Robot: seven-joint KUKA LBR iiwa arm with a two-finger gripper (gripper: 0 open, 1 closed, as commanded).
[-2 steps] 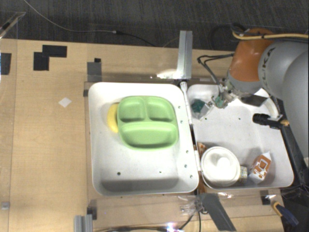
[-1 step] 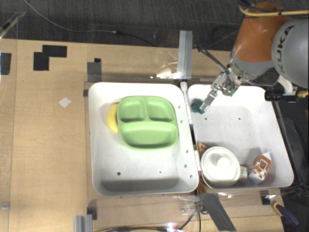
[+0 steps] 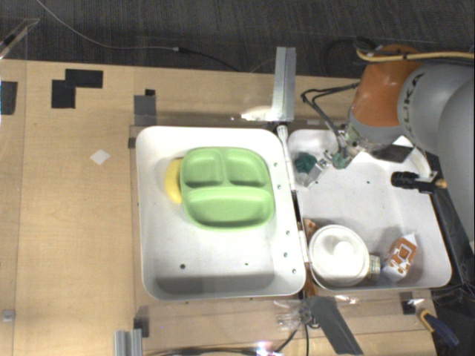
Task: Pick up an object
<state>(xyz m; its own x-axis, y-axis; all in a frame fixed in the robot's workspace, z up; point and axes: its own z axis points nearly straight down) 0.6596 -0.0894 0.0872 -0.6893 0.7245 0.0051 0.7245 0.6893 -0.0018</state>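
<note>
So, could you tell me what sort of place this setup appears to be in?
Most likely a robotics lab bench for grasping trials: a grey arm with an orange band reaches over two shallow white bins, household items like a green divided plate lie inside, and cables trail across the dark floor.

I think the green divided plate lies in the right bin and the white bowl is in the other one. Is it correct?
Not quite. In the camera view the green divided plate lies in the left bin, and the white bowl is in the right bin.
</note>
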